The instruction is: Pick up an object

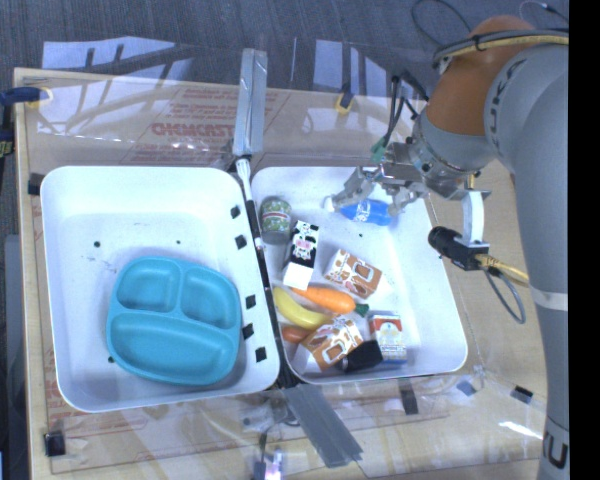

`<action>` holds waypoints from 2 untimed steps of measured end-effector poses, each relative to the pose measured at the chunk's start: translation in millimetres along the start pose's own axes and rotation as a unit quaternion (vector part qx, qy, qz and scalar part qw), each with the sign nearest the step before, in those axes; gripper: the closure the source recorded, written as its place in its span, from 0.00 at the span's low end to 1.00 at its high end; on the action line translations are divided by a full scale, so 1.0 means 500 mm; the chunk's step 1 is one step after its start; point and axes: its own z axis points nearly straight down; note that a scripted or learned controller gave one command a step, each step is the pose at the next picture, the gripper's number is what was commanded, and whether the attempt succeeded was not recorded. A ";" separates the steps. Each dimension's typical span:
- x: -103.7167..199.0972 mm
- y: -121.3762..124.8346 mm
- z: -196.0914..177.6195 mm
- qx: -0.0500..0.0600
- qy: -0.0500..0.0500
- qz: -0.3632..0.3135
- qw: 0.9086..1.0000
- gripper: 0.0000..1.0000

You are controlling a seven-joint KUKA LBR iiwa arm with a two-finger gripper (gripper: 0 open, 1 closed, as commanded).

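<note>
**benchwatcher:** So the gripper point(378, 190) is down over the far end of the right bin point(435, 313), with a small blue packet point(368, 211) right under it. Fingers look spread to either side of the packet, not closed on it, though the metal bits blur together so I wouldn't swear to how wide. Everything else is piled toward the near left of that bin: banana point(297, 310), carrot point(327, 299), two brown snack cartons point(352, 274) point(331, 340), a green can point(275, 216), a little black-and-white box point(303, 241).

**kuka_fan:** What's your bet on what goes wrong?

**benchwatcher:** The packet looks flat and slick. If the fingers close too high they'll probably pinch air or just skate it across the bin floor. It's also near the far wall, so one finger could catch the rim on the way down. And it's well apart from the pile, so at least a double-grab seems unlikely.

**kuka_fan:** And the setup?

**benchwatcher:** Two shallow white bins side by side on a wooden bench point(130, 118), clear plastic sheeting taped around them. The left bin point(80, 198) just has a blue divided tray point(175, 320). Dark carpet point(130, 3) beyond, cables hanging off the arm.
</note>
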 end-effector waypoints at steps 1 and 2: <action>-0.047 -0.047 0.060 -0.001 0.000 -0.043 0.999 0.00; -0.031 -0.122 0.241 -0.004 -0.001 -0.112 0.994 0.00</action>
